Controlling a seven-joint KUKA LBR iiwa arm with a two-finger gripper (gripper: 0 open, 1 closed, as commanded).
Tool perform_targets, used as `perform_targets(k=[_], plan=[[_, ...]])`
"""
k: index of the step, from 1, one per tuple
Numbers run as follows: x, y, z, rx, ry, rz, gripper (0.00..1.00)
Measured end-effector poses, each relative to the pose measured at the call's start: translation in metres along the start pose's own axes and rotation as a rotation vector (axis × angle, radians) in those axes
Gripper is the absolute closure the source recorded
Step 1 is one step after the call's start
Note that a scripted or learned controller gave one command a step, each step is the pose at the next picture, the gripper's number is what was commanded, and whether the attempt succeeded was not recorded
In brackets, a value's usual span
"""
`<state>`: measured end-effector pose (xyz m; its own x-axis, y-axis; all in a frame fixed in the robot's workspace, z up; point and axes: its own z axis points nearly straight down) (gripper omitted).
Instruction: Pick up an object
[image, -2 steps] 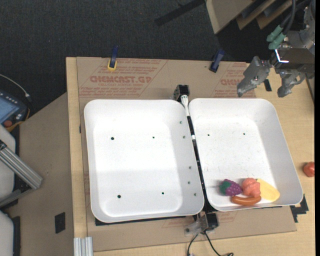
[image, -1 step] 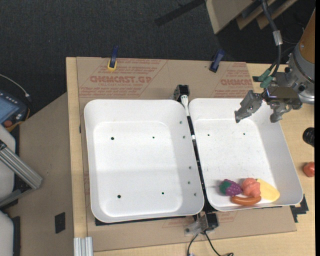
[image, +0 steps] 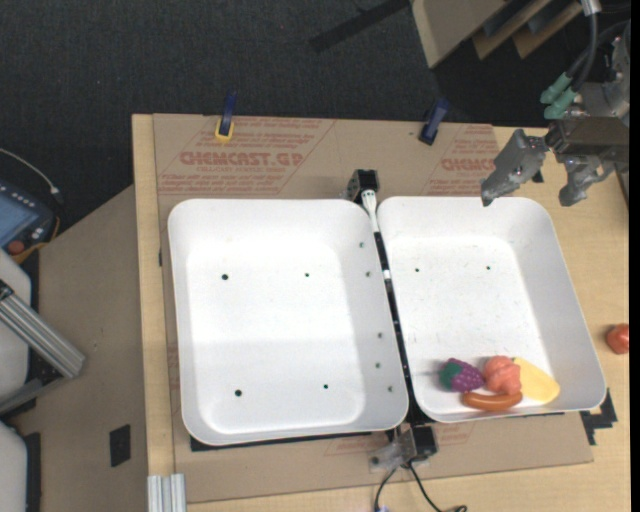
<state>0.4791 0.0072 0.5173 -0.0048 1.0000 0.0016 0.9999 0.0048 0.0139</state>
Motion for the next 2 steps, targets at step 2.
perform_targets(k=[2], plan=[[0.010,0.000,0.035,0.001,0.000,-0.001,0.00]])
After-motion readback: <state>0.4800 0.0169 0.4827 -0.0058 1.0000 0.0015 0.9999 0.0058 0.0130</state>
